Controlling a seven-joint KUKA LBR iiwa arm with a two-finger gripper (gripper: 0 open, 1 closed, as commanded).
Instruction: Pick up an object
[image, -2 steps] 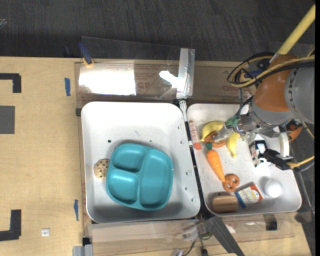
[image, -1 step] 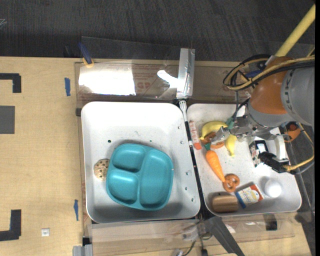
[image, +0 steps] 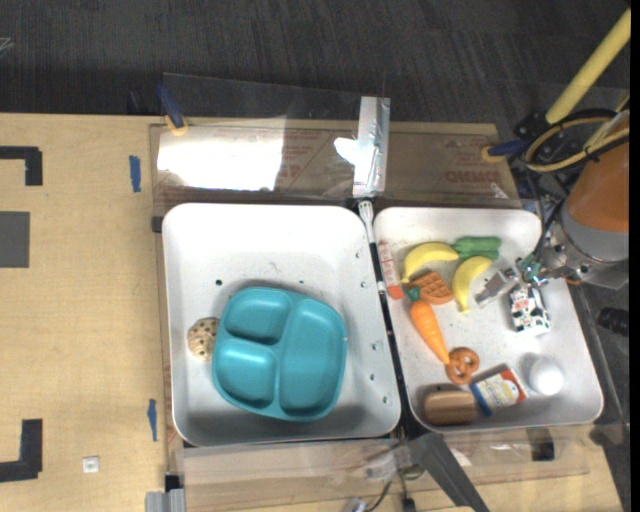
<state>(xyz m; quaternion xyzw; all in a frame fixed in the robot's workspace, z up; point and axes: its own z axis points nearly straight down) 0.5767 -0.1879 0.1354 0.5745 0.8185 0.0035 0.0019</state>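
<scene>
- From the camera up above, my arm (image: 600, 200) comes in from the right side, over the far right corner of the right bin (image: 585, 400).
- My gripper (image: 512, 283) hangs low over that bin, and I cannot tell how it is set.
- A small black and white thing (image: 528, 312) sits just below my gripper, very close to it. I cannot tell if it touches me.
- Two yellow bananas (image: 450, 268) lie just to the left of my gripper, and one of them almost reaches it.
- A green toy (image: 476, 245) lies behind the bananas, near the far wall of the bin.
- An orange waffle (image: 432, 288) sits next to the bananas, and a carrot (image: 430, 328) points down from it toward the near side.
- A pretzel (image: 462, 363) lies at the carrot's tip.
- A brown bread roll (image: 449, 405), a little box (image: 497, 389) and a white round thing (image: 546, 379) line up along the near side, well apart from my gripper.
- The left bin (image: 260, 240) holds a blue tray (image: 280, 350) with a cookie (image: 204, 338) touching its left edge.
</scene>
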